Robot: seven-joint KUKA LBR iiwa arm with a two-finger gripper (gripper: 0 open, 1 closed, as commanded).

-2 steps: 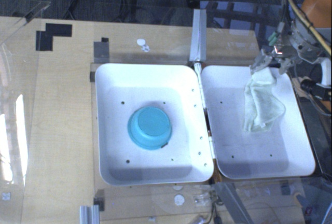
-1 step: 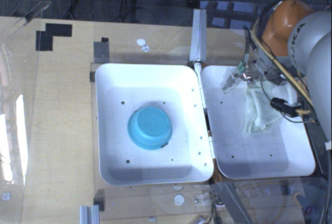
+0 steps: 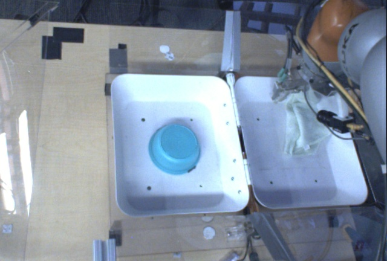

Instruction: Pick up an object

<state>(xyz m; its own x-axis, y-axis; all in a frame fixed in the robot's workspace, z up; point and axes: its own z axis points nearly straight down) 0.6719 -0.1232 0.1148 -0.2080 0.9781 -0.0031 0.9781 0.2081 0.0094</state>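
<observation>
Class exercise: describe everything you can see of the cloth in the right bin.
The cloth is pale, whitish-green, thin and crumpled, like soft fabric. It hangs or drapes lengthwise, narrow at the top and spreading lower down. Its top end sits right at the gripper, in the upper part of the right bin. Its lower folds seem to rest on the bin floor.

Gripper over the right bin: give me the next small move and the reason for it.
Probably a short straight lift. The gripper sits at the top end of the pale cloth in the right bin, and the cloth hangs from there like a pinched corner. Raising it slightly would show whether the cloth really comes up.
</observation>
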